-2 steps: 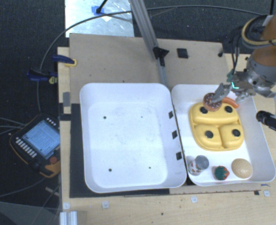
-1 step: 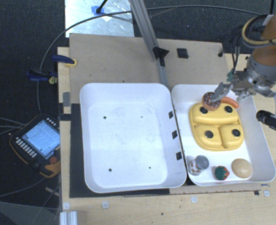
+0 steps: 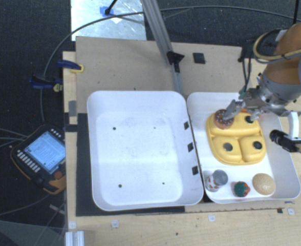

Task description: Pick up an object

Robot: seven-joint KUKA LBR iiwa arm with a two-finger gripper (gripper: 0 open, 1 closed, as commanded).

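The right bin (image 3: 288, 186) holds a yellow moulded block (image 3: 237, 140) with round hollows. A brown and pink ring-shaped toy (image 3: 223, 119) rests on the block's upper left corner. Along the bin's front lie a small grey and red piece (image 3: 216, 179), a green and red ball (image 3: 241, 189) and a beige egg-shaped object (image 3: 263, 183). My gripper (image 3: 240, 115) hangs over the back of the yellow block, just right of the ring toy. Its fingers stand apart, with nothing between them.
The left bin (image 3: 97, 137) sits beside the right one, with black clips (image 3: 190, 146) along the shared edge. A metal pole (image 3: 158, 22) slants in behind the bins. A teach pendant (image 3: 42, 155) and cables lie off the bench to the left.
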